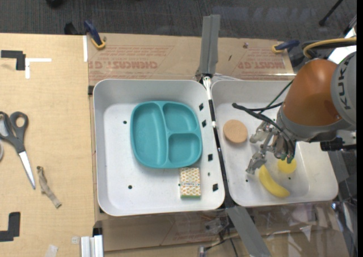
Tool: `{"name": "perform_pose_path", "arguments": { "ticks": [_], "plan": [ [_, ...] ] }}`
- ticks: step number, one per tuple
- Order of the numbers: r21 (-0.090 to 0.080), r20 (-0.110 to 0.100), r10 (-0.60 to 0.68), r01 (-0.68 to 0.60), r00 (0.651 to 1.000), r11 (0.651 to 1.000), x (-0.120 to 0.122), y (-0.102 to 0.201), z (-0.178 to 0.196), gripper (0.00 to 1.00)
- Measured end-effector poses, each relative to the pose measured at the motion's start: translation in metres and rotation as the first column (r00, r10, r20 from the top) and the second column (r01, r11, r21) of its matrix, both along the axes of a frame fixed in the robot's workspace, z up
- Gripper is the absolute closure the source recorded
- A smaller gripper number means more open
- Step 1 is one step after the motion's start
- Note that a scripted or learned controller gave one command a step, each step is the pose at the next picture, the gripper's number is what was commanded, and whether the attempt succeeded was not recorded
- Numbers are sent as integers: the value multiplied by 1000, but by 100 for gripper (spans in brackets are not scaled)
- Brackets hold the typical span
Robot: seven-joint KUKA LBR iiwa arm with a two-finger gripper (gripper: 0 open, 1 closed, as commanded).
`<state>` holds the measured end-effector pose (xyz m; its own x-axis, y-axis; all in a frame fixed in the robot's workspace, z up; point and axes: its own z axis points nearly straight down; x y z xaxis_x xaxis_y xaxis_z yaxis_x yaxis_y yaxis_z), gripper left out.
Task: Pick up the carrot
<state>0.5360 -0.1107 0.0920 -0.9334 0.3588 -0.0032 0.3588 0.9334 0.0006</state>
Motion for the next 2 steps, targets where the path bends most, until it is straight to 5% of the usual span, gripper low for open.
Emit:
{"name": "perform_pose_path", "arguments": {
  "ticks": [1, 2],
  "plan": [
    [0, 1, -184, 184, 983, 983, -2, -93, 0, 0],
    [1, -1, -404, 404, 915, 915, -5, 13, 0, 0]
  ]
}}
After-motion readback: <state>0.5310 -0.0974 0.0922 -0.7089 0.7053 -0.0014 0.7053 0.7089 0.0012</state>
